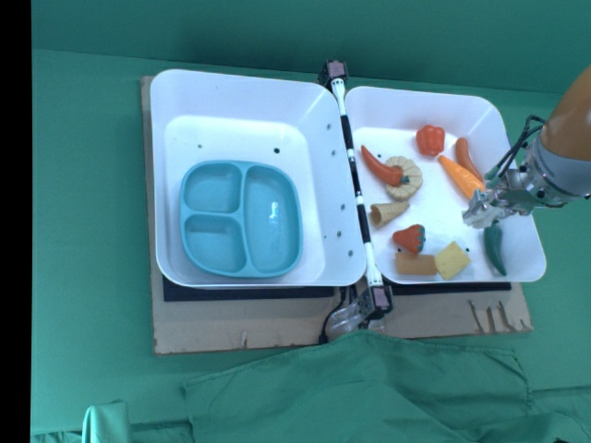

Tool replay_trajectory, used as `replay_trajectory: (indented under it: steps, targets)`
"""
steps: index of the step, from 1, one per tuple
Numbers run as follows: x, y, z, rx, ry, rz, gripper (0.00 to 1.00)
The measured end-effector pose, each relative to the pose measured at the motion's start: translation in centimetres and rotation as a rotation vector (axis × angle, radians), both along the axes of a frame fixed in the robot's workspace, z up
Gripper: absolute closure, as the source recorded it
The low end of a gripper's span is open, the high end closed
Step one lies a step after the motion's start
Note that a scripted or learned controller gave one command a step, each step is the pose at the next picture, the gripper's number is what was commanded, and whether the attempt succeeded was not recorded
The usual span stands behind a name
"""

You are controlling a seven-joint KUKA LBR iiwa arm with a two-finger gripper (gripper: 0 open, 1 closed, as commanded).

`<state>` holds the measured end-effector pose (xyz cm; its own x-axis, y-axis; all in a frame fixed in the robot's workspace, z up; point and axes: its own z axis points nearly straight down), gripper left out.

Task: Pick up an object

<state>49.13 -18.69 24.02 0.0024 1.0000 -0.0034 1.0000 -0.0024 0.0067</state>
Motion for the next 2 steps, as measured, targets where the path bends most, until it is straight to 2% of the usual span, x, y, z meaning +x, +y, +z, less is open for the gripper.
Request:
replay_trajectory:
  steps: [1,2]
  targets:
    - [2.3,0.0,-0.2,0.0,0.0,0.0,1.0]
    - [6.4,0.0,0.6,-0.001,-0.002,0.001,1.0]
